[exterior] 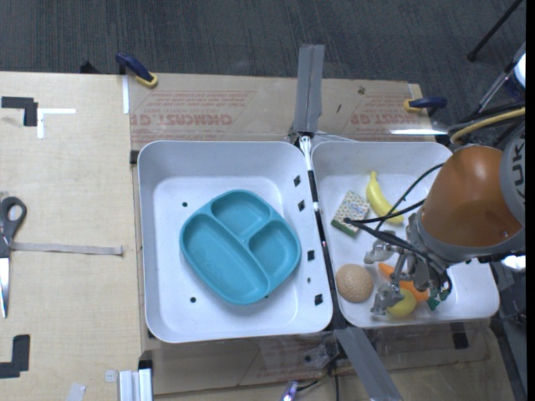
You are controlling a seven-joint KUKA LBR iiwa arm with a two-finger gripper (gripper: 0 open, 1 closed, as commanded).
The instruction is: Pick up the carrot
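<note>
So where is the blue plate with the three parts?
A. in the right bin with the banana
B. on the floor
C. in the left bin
C: the blue plate lies in the left bin, while the banana is in the right bin.

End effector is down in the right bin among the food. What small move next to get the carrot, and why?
Probably a short, slow descent onto the carrot, then close. The end effector sits low in the right bin over the orange piece, with a yellow item crowding it and the brown ball to its left. I cannot tell whether anything is gripped, so confirm before lifting.
</note>
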